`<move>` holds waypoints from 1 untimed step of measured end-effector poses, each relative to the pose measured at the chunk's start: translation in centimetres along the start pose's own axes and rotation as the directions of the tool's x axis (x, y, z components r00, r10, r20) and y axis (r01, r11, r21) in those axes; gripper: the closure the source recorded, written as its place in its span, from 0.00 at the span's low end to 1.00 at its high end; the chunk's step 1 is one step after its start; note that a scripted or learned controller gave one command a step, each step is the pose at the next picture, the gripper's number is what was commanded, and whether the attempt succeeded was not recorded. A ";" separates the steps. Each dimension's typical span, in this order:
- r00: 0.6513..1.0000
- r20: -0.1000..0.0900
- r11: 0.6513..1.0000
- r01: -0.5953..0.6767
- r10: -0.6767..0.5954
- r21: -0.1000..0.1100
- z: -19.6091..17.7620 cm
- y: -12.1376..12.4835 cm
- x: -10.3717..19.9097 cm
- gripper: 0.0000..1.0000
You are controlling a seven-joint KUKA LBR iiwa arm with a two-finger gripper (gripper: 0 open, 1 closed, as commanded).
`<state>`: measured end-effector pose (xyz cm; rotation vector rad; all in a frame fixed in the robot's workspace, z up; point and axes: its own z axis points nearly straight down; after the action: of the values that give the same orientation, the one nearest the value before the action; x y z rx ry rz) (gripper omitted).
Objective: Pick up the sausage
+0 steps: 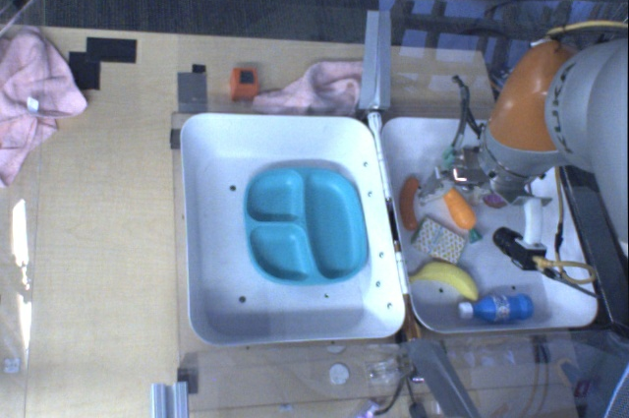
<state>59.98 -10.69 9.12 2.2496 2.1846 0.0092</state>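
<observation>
- Two white bins sit side by side on the bench
- The left bin (pixel 211 209) has a blue tray (pixel 305 224) in the middle of it, and the tray has three parts
- The right bin (pixel 418 146) has lots of small things in it
- The sausage (pixel 409 200) is in the right bin. It is reddish brown and lies on the floor of the bin, right by the left wall, pointing up and down in the picture
- The grey arm (pixel 590 111) with the orange band comes in from the right and leans over the top half of the right bin
- The gripper (pixel 454 178) is low in that bin, a little to the right of the sausage's top end and apart from it
- I cannot tell how far open the gripper is, and I cannot tell if it has hold of anything. The sausage lies off to the side of it
- An orange carrot (pixel 459 209) lies tilted just under the gripper, too close for me to tell if they touch
- A small purple thing (pixel 491 200) sits to the right of the carrot, partly hidden by the arm
- A tan square with a criss-cross pattern (pixel 437 237) lies just below the sausage and the carrot
- A yellow banana (pixel 447 278) lies near the bottom left corner of the right bin
- A blue bottle (pixel 501 310) lies on its side just to the right of the banana, with its white cap toward the banana
- Behind the left bin there is a pink cloth (pixel 314 87) with a small orange block (pixel 244 82) beside it
- Another pink cloth (pixel 34 96) is at the far left of the bench
</observation>
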 end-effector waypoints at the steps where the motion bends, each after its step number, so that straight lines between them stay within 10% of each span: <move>1: 1.000 0.000 1.000 -0.019 0.019 -0.003 -9.7 6.3 3.9 0.00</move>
<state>66.34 -6.94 18.85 2.2684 2.1618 0.0119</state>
